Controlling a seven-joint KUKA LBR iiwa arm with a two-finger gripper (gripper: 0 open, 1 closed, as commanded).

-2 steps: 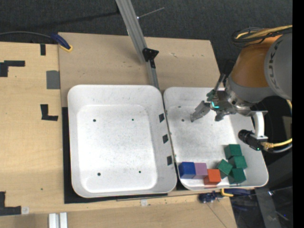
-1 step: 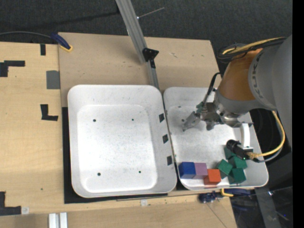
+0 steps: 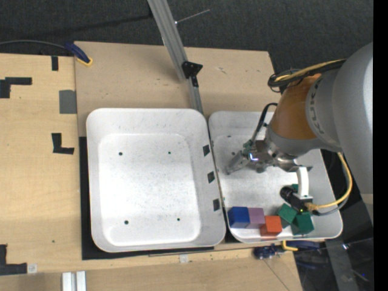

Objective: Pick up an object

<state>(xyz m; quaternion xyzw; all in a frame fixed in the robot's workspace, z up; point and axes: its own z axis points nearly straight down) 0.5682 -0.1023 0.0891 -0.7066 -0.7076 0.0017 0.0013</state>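
My gripper (image 3: 240, 157) hangs over the middle of the right bin (image 3: 233, 126), with its fingers spread open and pointing left. Nothing lies between them. Along the bin's front edge sit a blue cube (image 3: 239, 216), a purple cube (image 3: 257, 215), an orange cube (image 3: 272, 225) and two green blocks (image 3: 287, 213) (image 3: 302, 224). All of them lie well in front of the gripper and apart from it.
The left bin (image 3: 145, 177) stands beside the right one, sharing a raised rim. A slanted metal bar (image 3: 173, 38) crosses the bench at the back. The grey arm (image 3: 339, 108) and its cables cover the right bin's right side.
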